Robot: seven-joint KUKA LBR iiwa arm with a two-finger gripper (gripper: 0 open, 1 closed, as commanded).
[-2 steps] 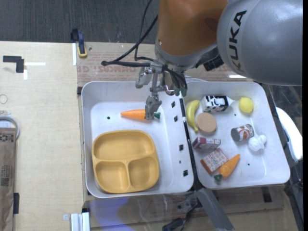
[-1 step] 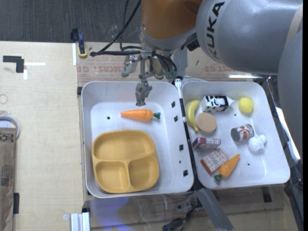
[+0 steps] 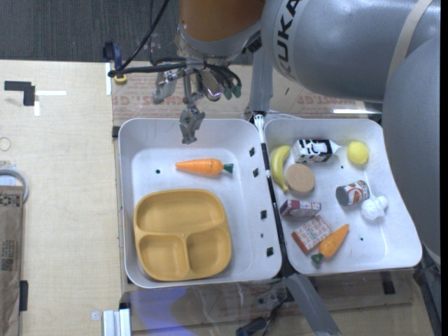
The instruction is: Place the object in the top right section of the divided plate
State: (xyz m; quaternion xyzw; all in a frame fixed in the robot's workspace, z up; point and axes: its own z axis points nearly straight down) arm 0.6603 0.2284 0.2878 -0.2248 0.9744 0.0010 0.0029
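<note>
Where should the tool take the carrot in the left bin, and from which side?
Probably across the thick orange middle of the carrot, coming straight down. It lies flat and lengthwise left to right, apart from the divided plate, so the long sides are free for the tool.

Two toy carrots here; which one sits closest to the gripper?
The orange plastic carrot in the left white bin, just below the gripper; the other carrot lies in the right bin.

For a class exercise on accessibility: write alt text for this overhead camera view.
A grey robot arm's claw hangs above an orange plastic carrot in the left white bin, beside a yellow divided plate. The right white bin holds assorted toy foods.
</note>
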